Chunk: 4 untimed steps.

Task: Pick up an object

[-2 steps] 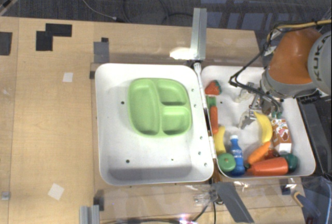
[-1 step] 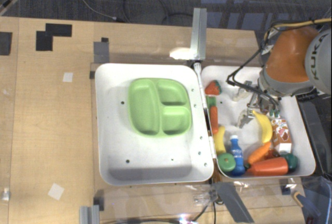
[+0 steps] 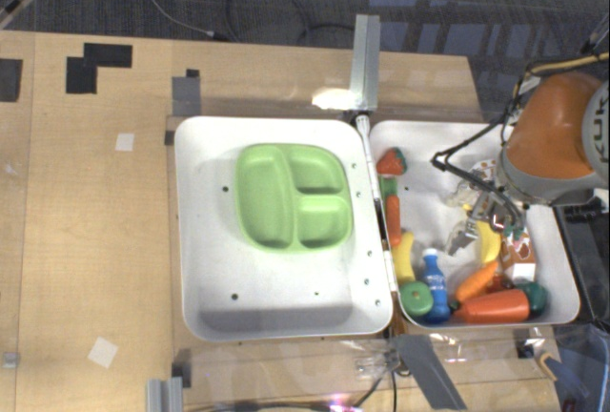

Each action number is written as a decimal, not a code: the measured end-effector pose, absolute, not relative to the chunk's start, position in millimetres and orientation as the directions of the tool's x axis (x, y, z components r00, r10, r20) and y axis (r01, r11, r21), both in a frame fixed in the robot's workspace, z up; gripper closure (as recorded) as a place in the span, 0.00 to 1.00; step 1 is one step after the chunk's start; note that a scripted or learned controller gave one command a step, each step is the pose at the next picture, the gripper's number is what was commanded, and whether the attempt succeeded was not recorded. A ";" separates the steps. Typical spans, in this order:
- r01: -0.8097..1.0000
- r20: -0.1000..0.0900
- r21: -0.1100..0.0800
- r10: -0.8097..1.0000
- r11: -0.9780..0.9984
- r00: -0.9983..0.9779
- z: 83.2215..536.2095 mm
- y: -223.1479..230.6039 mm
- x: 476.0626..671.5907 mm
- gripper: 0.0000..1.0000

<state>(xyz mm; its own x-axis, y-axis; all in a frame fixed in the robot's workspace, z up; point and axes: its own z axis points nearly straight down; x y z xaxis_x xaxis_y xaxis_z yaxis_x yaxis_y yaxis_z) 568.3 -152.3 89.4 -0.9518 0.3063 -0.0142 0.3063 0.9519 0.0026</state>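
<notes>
**Gripper low over the toys in the right bin**

Camera view, from above and at a slant: two shallow white bins side by side on a wooden bench. In the left bin (image 3: 205, 210), a green divided tray (image 3: 291, 195) with three compartments, lying flat near the middle, slightly toward the far side. In the right bin (image 3: 553, 253), a clutter of toy food, mostly along the left wall and the near edge.

Along the left wall of the right bin, from far to near: a red and green piece (image 3: 391, 161), an orange stick-like piece (image 3: 393, 210), a yellow piece (image 3: 405, 257), then a green round piece (image 3: 416, 297) in the near left corner. Just beside that, a small blue bottle (image 3: 436, 281) with a white cap. Along the near edge, an orange-red carrot shape (image 3: 494, 306) lying on its side, a smaller orange piece (image 3: 478, 280) just above it, and a dark green piece (image 3: 537, 296) at the carrot's right end.

Arm (image 3: 558, 138) entering from the right, its orange band large in the frame. Gripper (image 3: 486, 224) down inside the right bin, right of centre, close over a yellow banana-like piece (image 3: 491, 248). Contact with it not clear. Fingers' spread impossible to judge among the cables and metal parts; nothing plainly seen between them
</notes>
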 end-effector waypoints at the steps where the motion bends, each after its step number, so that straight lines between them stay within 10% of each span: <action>1: 0.355 -0.016 0.002 0.355 0.935 -0.935 90.1 -156.1 492.1 0.00; 2: 0.209 -0.021 -0.001 0.209 0.978 -0.978 90.6 -110.0 493.0 0.00; 3: 0.203 -0.041 -0.001 0.203 0.979 -0.978 104.3 -110.4 498.8 1.00; 4: -0.139 -0.025 -0.010 -0.139 0.990 -0.990 92.2 -91.0 494.4 1.00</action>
